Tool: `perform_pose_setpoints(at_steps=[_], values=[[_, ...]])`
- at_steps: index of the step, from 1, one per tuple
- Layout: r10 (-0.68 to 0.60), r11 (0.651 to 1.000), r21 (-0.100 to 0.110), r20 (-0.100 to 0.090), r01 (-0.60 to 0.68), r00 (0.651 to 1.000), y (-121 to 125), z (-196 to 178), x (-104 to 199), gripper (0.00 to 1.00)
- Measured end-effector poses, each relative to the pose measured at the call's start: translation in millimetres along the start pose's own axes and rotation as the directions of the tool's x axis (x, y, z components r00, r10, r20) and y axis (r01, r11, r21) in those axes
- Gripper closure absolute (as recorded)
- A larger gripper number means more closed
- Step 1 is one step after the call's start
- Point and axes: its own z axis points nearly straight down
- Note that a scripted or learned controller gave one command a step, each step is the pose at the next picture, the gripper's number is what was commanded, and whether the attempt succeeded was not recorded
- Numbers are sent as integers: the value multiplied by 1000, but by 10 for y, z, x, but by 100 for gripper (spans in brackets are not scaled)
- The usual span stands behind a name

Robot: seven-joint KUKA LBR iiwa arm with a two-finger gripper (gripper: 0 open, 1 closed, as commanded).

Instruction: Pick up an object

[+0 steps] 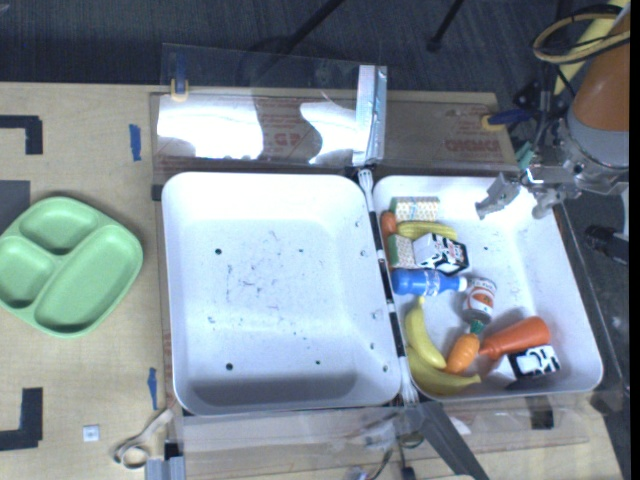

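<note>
Two white bins on tabletop; one banana, one carrot, one blue bottle in right bin. End effector released above right bin's far corner. Labels unreadable.

Banana, carrot, bottle in right bin, divided plate far left

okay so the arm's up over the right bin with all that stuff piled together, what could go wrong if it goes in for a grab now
1. The objects are packed tight: the banana touches the carrot, so the fingers may wedge between neighbours or lift two things.
2. The blue bottle lies on its side against the bin's left wall, so it could roll away or leave little finger room.
3. The gripper hovers at the bin's far corner, away from the pile, so a straight descent likely closes on nothing.
</note>
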Motion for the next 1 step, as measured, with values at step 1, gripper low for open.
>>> perform_pose_setpoints(at_steps=[1], values=[[-55,998,-3,2,55,999,-41,-269,366,0]])
